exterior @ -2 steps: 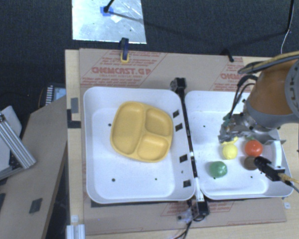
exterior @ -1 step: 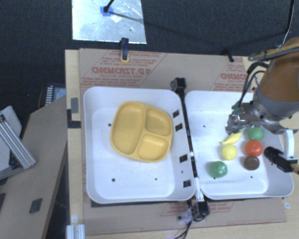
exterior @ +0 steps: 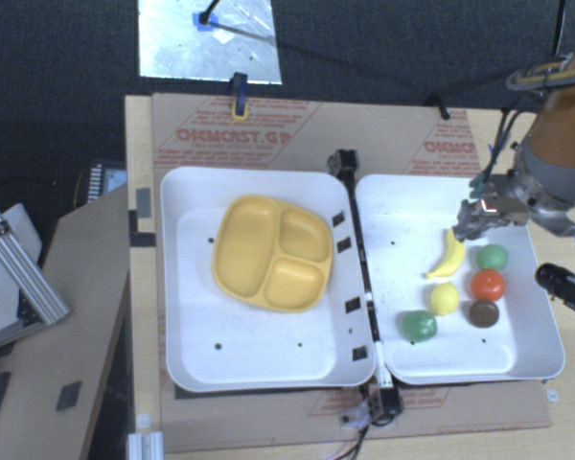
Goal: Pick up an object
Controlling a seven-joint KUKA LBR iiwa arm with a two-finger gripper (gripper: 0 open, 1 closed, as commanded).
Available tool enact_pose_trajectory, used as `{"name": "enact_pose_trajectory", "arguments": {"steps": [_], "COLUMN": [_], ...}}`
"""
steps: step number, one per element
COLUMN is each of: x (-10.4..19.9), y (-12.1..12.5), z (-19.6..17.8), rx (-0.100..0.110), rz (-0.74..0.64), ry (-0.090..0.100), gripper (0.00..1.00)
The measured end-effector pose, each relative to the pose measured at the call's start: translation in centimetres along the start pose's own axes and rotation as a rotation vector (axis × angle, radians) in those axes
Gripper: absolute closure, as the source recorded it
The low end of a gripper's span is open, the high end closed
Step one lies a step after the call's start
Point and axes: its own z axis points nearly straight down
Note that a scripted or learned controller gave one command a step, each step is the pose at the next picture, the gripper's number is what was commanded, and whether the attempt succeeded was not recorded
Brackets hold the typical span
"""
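In the right bin (exterior: pixel 412 209) lie several toy fruits: a yellow banana (exterior: pixel 448 256), a yellow lemon (exterior: pixel 444 299), a dark green piece (exterior: pixel 420 326), a light green piece (exterior: pixel 492 257), a red tomato (exterior: pixel 487 284) and a brown piece (exterior: pixel 483 313). My gripper (exterior: pixel 471 220) hangs low over the bin's far right, just above the banana's upper tip. Nothing shows between its fingers, and their gap is too dark and small to read.
The left bin (exterior: pixel 192 343) holds a yellow divided plate (exterior: pixel 271 252). A black clip row (exterior: pixel 350 247) runs along the seam between the bins. The grey arm with its orange band (exterior: pixel 561 137) comes in from the right edge.
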Motion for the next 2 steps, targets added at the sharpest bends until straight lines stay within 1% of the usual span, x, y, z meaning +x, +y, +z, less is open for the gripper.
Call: {"name": "enact_pose_trajectory", "arguments": {"steps": [1, 2], "x": [0.0, 4.6], "y": [0.1, 0.1], "z": [0.1, 0.2], "rx": [0.005, 0.005], "rz": [0.000, -0.004], "ry": [0.001, 0.002], "gripper": [1.00, 1.00]}}
